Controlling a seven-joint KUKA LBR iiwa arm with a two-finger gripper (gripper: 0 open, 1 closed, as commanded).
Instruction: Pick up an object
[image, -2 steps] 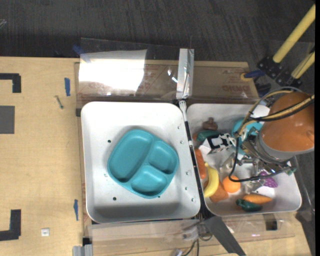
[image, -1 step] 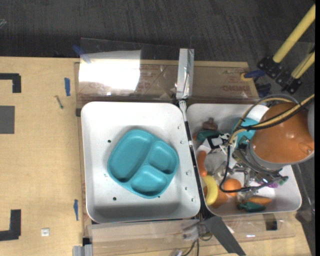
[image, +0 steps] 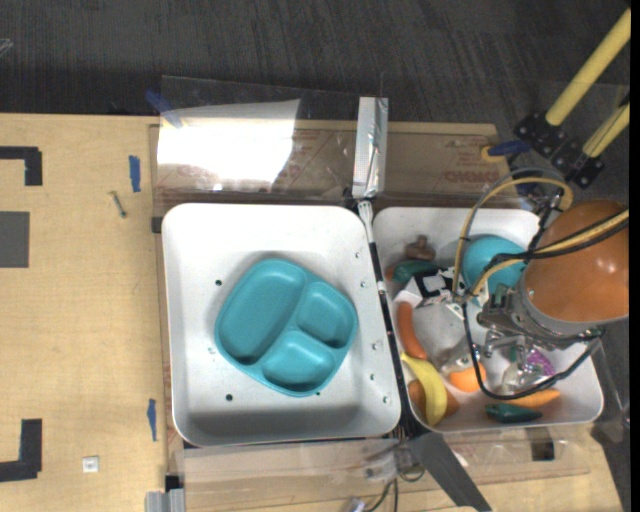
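Two shallow white bins stood side by side on the bench. The left bin (image: 190, 300), at centre frame, carried one teal divided plate (image: 287, 325), lying flat and turned at an angle, well apart from the bin walls. The right bin (image: 590, 400), at lower right of the frame, held the clutter of candidate objects: a yellow banana (image: 427, 388) along its lower left side, an orange carrot-like piece (image: 409, 332) just above it, a teal bowl-like item (image: 487, 258) toward the top, an orange piece (image: 462, 379) near the middle and a dark teal item (image: 512, 410) at the lower edge. The pile appeared loosely heaped, consistent with a picking stock.

The arm entered from the right of the frame, its orange band (image: 585, 265) over the right bin's upper right area and the wrist pointing down into the heap. The gripper (image: 505, 350) sat low among the objects in the middle of the right bin. Cables and the wrist body masked it; whether it was spread or closed could not be told, and no object was seen held.
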